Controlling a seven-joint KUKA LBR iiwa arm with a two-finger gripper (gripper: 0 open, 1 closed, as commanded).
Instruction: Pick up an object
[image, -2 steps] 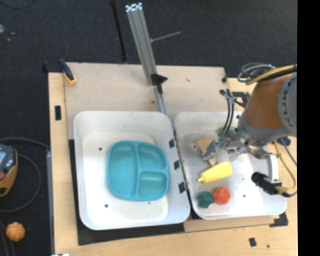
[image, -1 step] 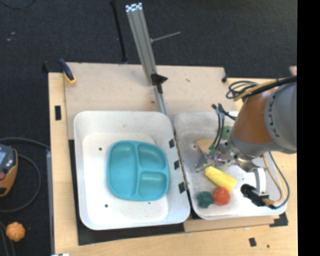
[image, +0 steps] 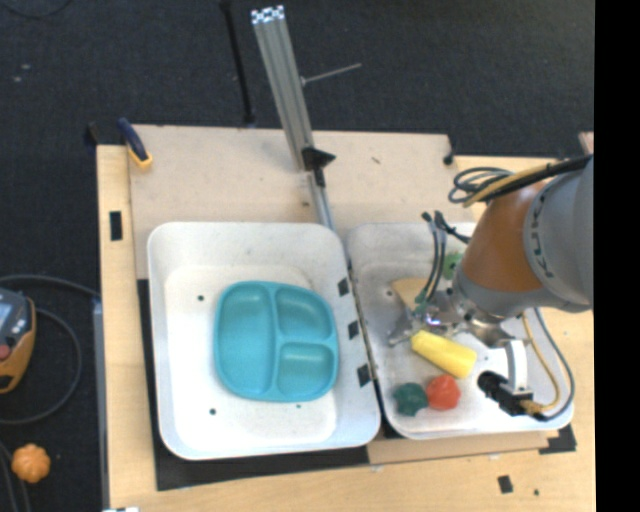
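In the lower right of the frame, a yellow object (image: 444, 353) is lying in the right bin (image: 372, 262), with a red ball (image: 443, 393) and a dark green piece (image: 408, 398) just below it. The claw (image: 432, 322) is hanging right above the yellow object's upper end, though whether it is touching or gripping anything I cannot tell. The step looks like the approach to grasp; next it is needing a firm closure and lift. A blue divided plate (image: 276, 341) is sitting in the left bin (image: 180, 260).

A turquoise tray (image: 277, 340) lay in a white bin (image: 170, 300); nearby were a yellow piece (image: 444, 353), a red ball (image: 443, 392) and a dark-green lump (image: 408, 398).
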